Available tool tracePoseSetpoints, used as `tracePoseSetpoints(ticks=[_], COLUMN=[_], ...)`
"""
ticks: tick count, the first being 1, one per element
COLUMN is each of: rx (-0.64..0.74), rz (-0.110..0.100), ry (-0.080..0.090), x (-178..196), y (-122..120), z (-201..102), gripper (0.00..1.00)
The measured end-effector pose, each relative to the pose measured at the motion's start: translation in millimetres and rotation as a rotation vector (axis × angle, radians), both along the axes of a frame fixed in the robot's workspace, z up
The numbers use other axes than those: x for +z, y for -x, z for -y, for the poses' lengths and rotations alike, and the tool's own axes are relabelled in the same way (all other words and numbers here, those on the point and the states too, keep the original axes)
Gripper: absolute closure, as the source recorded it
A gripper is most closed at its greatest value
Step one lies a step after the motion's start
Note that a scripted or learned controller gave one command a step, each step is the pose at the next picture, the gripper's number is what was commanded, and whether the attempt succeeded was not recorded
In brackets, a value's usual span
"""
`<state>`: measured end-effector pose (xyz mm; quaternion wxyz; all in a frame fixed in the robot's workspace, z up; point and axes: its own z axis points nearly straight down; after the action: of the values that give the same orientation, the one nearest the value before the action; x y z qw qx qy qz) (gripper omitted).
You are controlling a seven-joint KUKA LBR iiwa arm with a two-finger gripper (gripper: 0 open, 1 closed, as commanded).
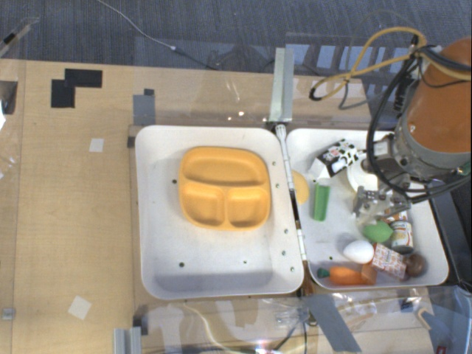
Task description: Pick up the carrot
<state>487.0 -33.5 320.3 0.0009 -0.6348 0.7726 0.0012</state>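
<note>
The carrot (344, 275) is a short orange piece lying flat at the front edge of the right bin (441, 268), left of a red and white packet (389, 261). My gripper (375, 206) hangs over the middle of the right bin, above a green rounded item (378, 232) and well behind the carrot. Nothing from the bin is visibly lifted by it. The grey arm with its orange band (442, 102) comes in from the right and covers the bin's far right corner.
A yellow divided plate (225, 186) sits in the left bin (158, 264). The right bin also holds a green cylinder (320, 201), a white egg (359, 251), a black and white patterned item (338, 155), a small can (402, 235) and a brown ball (417, 264).
</note>
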Motion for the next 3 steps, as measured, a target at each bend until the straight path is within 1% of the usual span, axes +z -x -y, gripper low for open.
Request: tracePoseSetpoints(ticks=[1, 2, 3], rx=[-0.082, -0.082, -0.232], rz=[-0.007, 0.013, -0.028], ry=[-0.003, -0.003, 0.007], x=[-140.5, -223.3, -223.2], y=[-24.6, -24.7, -72.2], z=[-85.6, -163.2, -237.5], gripper=[1.0, 1.0, 1.0])
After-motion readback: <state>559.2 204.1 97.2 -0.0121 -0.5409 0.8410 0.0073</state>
